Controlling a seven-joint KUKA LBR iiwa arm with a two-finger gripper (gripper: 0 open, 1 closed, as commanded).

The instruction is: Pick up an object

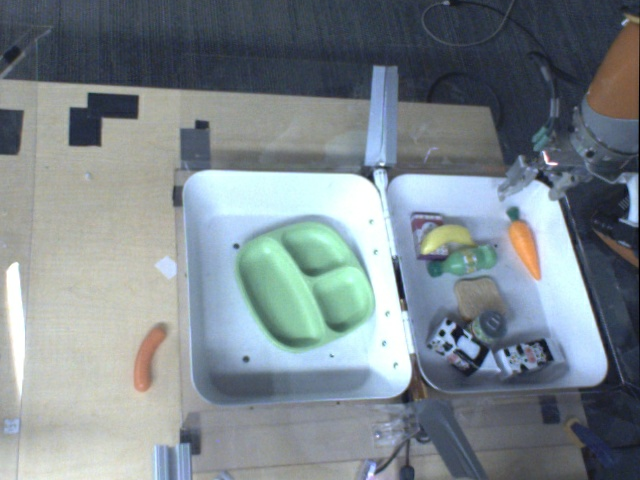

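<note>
The likeliest thing to be picked is the orange toy carrot with a green top (524, 247), lying free in the upper right of the right-hand shallow white bin (585, 298), its green end pointing toward the top of the frame. Just left of it lie a yellow toy banana (446, 236) resting on a small dark red packet (428, 222), and below that a green plastic bottle (462, 261). Lower in the same bin sit a brown slice of toy bread (478, 293), a small grey round-capped item (490, 323), and two black-and-white patterned cartons (455, 343) (525, 357).

The gripper (535, 171) hangs at the upper right of the frame, over the bin's top rim just above the carrot; nothing is between its fingers, though whether they are spread or closed I cannot tell. I judge this to be the approach step, with no grasp made. The next move calls for coming down lower in the frame over the carrot's middle and straddling its narrow body.

In the left white bin (200, 268) lies a light green divided plastic plate (305, 283). An orange toy sausage (149, 356) rests on the wooden tabletop (90, 268) at lower left
</note>
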